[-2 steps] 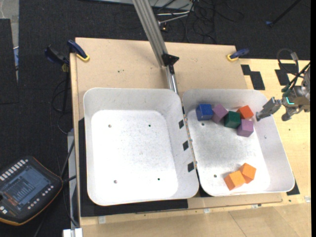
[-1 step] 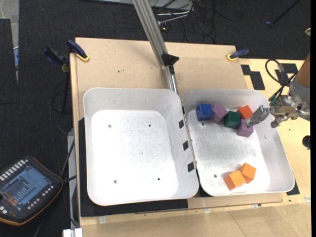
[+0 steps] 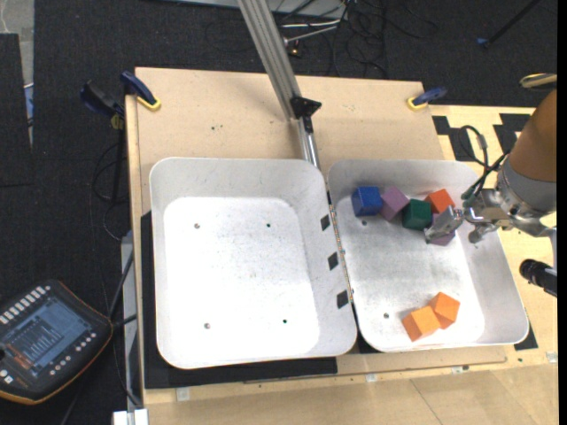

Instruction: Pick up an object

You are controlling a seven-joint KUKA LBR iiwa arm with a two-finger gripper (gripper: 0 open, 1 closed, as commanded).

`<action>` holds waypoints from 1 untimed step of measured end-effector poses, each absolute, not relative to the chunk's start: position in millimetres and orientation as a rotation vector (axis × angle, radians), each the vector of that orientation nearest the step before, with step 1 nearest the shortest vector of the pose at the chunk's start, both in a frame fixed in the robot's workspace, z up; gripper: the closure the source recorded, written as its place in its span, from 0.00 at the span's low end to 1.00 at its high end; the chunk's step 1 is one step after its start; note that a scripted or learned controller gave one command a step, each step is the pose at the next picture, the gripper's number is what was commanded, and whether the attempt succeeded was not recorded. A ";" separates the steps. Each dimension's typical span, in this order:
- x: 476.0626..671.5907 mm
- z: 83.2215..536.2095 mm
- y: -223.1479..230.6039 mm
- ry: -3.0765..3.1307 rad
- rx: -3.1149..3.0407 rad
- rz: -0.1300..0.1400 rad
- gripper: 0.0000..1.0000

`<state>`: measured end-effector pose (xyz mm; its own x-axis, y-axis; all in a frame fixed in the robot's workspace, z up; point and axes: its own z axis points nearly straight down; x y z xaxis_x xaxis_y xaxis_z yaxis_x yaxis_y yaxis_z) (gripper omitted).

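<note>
two orange blocks [image 3: 431,315] lie in the right bin [image 3: 496,326] with more blocks; whether the jaws [image 3: 454,224] grip anything, i cannot tell.

I read even, bright overhead light. The white bins [image 3: 239,264] show mild glare and faint shadows along their rims. The dark floor [image 3: 62,149] loses detail. Focus is slightly soft throughout, with visible grain.

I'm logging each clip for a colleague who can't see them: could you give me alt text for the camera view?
The arm's pincer is low in the right bin, at a cluster of blue, purple, green and orange blocks near its far side. Two more orange blocks lie near that bin's front. The left bin sits beside it on the bench.
</note>
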<state>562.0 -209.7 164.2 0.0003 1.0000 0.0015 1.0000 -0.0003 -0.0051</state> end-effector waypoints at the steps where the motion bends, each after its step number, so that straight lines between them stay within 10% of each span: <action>1: 555.6 101.2 -207.4 -2.217 -2.218 0.005 0.00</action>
<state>555.6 -207.4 101.2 0.0006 1.0000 0.0019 1.0000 -0.0006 -0.0065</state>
